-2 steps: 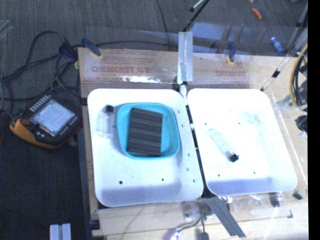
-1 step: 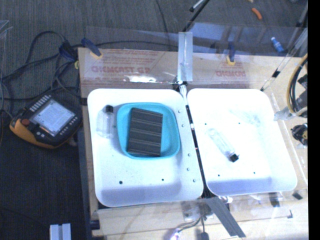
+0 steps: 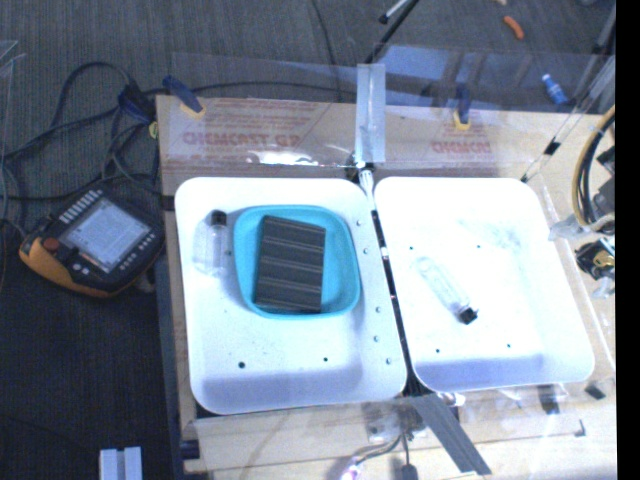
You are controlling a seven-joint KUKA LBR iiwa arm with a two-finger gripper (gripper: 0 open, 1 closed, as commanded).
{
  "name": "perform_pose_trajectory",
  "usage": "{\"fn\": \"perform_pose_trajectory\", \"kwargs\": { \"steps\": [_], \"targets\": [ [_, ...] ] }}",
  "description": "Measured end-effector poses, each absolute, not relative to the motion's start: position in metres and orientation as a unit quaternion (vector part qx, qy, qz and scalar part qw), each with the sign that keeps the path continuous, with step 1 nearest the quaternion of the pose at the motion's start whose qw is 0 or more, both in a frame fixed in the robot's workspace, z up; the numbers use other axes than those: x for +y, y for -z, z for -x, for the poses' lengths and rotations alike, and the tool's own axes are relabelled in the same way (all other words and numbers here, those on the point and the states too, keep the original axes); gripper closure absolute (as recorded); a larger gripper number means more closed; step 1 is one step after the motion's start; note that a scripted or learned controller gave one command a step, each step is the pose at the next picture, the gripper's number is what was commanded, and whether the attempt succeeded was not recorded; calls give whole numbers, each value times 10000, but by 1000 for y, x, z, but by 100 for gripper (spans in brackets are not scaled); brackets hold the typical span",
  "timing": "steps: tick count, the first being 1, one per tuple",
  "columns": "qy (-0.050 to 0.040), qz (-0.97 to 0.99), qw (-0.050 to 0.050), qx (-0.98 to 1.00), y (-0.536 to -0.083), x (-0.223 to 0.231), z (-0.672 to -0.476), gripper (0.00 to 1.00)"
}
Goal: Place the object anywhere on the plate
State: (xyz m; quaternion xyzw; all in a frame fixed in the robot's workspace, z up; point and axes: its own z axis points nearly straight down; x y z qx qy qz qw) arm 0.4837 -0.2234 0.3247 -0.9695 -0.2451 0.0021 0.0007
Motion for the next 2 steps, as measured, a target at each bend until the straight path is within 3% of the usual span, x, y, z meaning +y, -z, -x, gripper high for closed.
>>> {"fn": "perform_pose_trajectory", "kwargs": {
  "steps": [2],
  "targets": [
    [-25, 9864, 6, -1645, -325, -223, -484, 0]
  ]
}}
